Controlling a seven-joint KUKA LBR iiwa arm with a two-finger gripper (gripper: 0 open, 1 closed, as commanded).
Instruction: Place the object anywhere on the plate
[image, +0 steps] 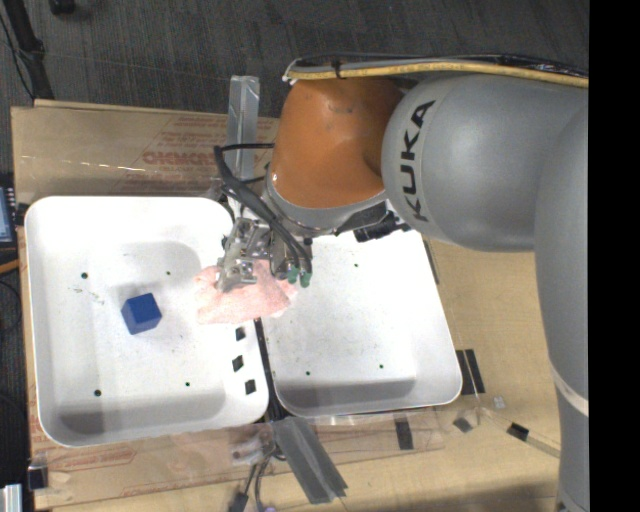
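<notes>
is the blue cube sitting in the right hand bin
No, the blue cube lies on the floor of the left bin, apart from the gripper.

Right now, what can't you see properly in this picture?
- Gripper: camera view, too small and cluttered to tell open or shut.
- Pink plate: blurry, its top hidden under the gripper.
- Right bin: the arm covers its far edge.
- Blue cube: plain to see.

The arm (420, 160) overhangs both bins' shared rim (255, 345); the blue cube (142, 312) stands unobstructed.
</notes>
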